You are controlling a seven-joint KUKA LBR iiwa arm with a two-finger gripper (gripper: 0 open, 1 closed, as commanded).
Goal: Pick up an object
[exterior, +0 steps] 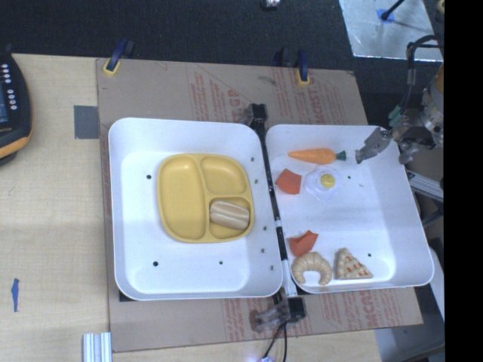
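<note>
The right bin (392, 225) holds an orange carrot (312, 156) at its far side. Close to the carrot lie a red block (288, 181) and a fried egg (326, 181). Along the near wall sit a second red piece (303, 242), a croissant (312, 268) and a pizza slice (352, 265). My gripper (389, 148) hovers over the bin's far right corner, just right of the carrot's green tip. It is open, with nothing between its fingers (370, 145).
The left bin (136, 262) carries a yellow divided plate (185, 194) with a bread roll (229, 214) in its near right compartment. A ridge (270, 202) separates the bins. A black and orange pendant (11, 108) lies at the far left.
</note>
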